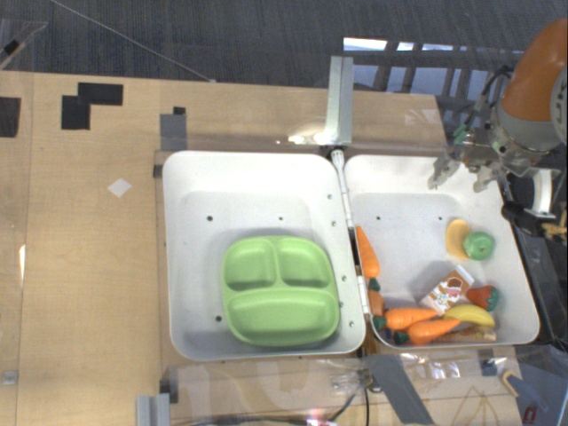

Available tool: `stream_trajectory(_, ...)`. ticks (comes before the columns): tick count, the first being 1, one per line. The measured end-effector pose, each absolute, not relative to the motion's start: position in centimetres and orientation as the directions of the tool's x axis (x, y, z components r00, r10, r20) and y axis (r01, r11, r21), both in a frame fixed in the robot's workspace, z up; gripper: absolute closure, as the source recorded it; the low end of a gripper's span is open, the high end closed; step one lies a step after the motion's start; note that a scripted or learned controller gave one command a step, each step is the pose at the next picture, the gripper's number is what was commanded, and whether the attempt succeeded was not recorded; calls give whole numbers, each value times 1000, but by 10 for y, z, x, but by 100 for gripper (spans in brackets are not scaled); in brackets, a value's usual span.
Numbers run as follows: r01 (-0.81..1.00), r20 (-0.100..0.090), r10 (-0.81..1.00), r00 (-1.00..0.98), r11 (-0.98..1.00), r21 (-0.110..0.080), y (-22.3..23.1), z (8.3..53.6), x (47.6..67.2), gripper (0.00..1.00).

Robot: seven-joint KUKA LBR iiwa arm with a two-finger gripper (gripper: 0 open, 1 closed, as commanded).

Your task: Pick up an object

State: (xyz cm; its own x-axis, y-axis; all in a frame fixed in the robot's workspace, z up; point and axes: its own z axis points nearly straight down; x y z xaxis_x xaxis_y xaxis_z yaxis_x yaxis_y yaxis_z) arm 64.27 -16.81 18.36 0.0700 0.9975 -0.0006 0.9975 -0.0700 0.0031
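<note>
My gripper (461, 177) hangs above the back edge of the right bin (401, 216), fingers spread apart and nothing between them. In that bin lie a green apple-like toy (480, 246) against a yellow piece (457, 235), an orange carrot (366, 254) along the left wall, two more carrots (417, 322) near the front, a yellow banana (470, 315), a small printed carton (446, 292) and a red piece (482, 296). The toys sit well in front of the gripper.
The left bin (191, 193) holds a green divided plate (280, 289). A metal post (340, 100) stands behind the divider between the bins. The arm's orange band (532, 78) and cables fill the upper right.
</note>
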Motion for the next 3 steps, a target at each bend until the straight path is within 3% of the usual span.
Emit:
stream_trajectory(1,996,0,996,91,-91,4,-194,94,619,0)
stream_trajectory(2,999,-1,1000,29,-29,16,-200,90,598,0)
stream_trajectory(3,999,-5,999,-34,34,18,-163,91,579,0)
